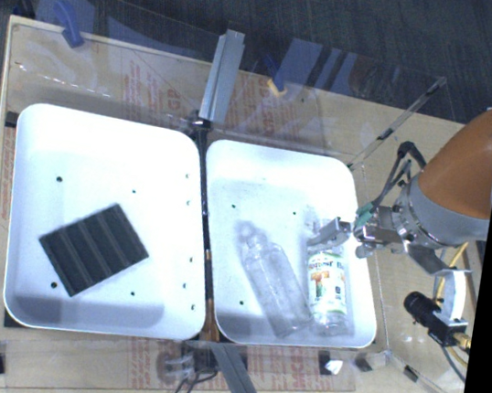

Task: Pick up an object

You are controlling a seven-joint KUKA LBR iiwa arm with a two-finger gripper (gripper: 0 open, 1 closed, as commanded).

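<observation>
Two bottles (272,278) (327,290) are laid flat at lower right for gripping; gripper (331,233), poised above them, aperture indeterminable.

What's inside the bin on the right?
The right bin holds two bottles lying down: a clear one and a labelled one beside it. The gripper sits just above the labelled bottle's top, hiding its cap end.

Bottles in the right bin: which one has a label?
The bottle nearest the tool, by the bin's right wall: the labelled bottle has an orange-and-green label. The clear bottle to its left is bare.
</observation>
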